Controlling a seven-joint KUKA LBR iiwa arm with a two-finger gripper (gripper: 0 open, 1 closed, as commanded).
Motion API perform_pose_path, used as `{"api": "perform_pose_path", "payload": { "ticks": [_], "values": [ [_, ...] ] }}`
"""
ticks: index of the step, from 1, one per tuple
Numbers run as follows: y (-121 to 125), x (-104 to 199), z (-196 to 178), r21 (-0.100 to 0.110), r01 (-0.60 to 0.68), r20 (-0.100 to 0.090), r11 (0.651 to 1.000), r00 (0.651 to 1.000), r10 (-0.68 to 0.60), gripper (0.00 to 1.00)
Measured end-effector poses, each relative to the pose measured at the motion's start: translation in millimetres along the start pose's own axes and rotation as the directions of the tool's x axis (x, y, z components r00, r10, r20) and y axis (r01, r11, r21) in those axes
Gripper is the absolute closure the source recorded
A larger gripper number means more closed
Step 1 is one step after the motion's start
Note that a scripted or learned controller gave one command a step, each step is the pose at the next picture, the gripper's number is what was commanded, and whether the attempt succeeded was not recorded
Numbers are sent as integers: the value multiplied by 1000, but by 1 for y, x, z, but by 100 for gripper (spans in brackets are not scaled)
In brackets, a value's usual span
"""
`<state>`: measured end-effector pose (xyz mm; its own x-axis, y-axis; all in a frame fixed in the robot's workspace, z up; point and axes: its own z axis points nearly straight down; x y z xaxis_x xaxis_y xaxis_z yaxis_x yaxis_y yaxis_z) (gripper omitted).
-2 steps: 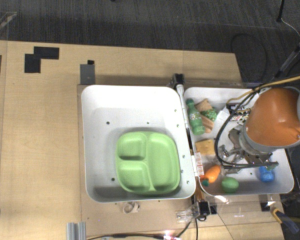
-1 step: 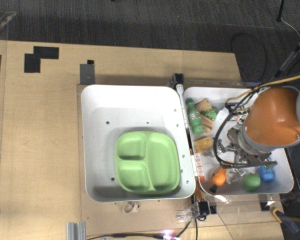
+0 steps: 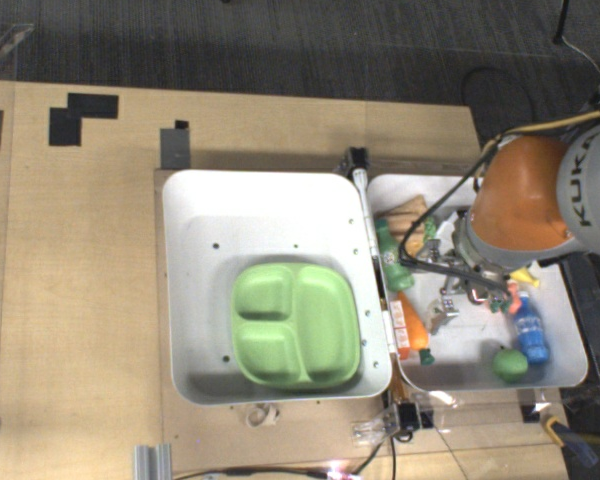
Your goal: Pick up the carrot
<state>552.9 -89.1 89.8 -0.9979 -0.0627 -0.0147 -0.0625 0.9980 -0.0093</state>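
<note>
From the overhead camera, two white bins sit side by side in the middle and right of the frame. The left bin (image 3: 195, 268) holds a green divided plate (image 3: 296, 322), lying flat toward its lower half, well apart from anything the task concerns.

The right bin (image 3: 570, 368) is the cluttered one. The carrot (image 3: 410, 330) lies against its left wall, near the lower left corner of that bin, touching or just beside the dividing rim. Its long axis runs roughly up and down the frame, tilted slightly, with the green leafy end pointing toward the bottom. Above it along the same wall is a green bottle-like thing (image 3: 392, 256), and a tan block (image 3: 405, 211) sits near the bin's top. A green ball (image 3: 511, 364) and a blue bottle (image 3: 529, 332) rest at the lower right.

The arm's orange band (image 3: 520, 193) hangs over the bin's upper right, and the gripper (image 3: 448, 306) hovers just right of the carrot. Whether its fingers are spread or pressed together I cannot tell; nothing shows pinched between them. Being tucked against the wall, the carrot probably leaves little room for a finger on its left side.
</note>
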Motion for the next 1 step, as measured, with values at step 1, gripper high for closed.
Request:
{"api": "perform_pose_path", "payload": {
  "ticks": [1],
  "values": [
    [45,47,-100,-8,-177,0,984,984,177,0]
  ]
}}
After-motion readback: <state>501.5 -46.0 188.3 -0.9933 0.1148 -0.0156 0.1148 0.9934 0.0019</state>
